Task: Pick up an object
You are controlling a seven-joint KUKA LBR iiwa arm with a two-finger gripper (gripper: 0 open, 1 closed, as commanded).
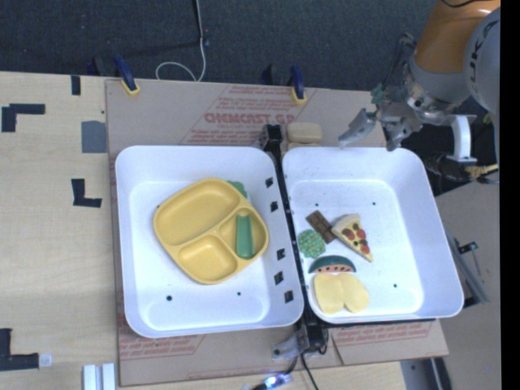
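**Me:** I have the gripper hanging above the far edge of the right bin, near its far right corner. Its two fingers are spread open and there's nothing between them.

**Colleague:** What are you going for?

**Me:** The toys in the right bin, grouped toward its near left: a pizza slice, a brown bar, a green round piece, a watermelon slice and a yellow lumpy piece. I judge them light, stiff and a bit slick. I'd take the pizza slice across its narrow width.

**Colleague:** Room?

**Me:** Good. The far half and right side of that bin are bare, so I can come straight down. The bar and round piece lie touching, tighter there. The left bin has a yellow divided plate with a green piece on it
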